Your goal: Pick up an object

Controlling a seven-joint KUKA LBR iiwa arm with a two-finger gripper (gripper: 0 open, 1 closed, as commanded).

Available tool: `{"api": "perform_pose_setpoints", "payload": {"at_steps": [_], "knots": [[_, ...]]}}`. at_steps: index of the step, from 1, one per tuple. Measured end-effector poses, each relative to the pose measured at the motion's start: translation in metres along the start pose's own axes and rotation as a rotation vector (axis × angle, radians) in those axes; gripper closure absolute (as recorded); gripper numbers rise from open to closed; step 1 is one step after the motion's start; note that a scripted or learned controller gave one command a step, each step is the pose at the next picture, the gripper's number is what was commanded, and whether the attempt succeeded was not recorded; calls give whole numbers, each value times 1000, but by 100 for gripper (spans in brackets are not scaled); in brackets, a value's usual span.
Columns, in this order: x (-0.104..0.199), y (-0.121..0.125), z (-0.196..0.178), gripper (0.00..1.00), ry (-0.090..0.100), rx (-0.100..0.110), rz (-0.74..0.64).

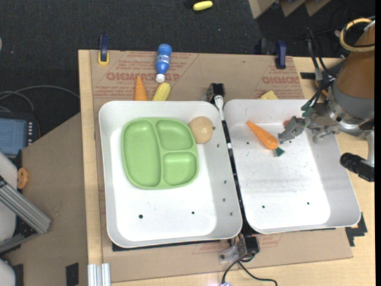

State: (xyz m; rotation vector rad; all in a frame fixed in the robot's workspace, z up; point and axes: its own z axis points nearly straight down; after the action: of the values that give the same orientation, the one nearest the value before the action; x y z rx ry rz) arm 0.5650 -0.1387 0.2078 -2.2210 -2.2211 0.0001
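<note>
Here the toy carrot lies in the right bin, near its upper left, just beside the gripper; whether that pincer is spread or pressed together I cannot tell

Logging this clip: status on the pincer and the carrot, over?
Pincer above right bin, holding nothing. Carrot lies in that bin, just beside it. Nothing between them.

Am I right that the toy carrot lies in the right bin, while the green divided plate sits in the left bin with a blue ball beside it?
Nearly. The camera view shows the carrot in the right bin and the green divided plate in the left bin, but the ball beside it is tan, not blue.
</note>
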Motion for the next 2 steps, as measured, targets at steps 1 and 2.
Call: {"api": "perform_pose_setpoints", "payload": {"at_steps": [1,2], "knots": [[-7,63,39,0,-2,-4,-3],[-25,60,106,0,-1,-13,-2]]}}
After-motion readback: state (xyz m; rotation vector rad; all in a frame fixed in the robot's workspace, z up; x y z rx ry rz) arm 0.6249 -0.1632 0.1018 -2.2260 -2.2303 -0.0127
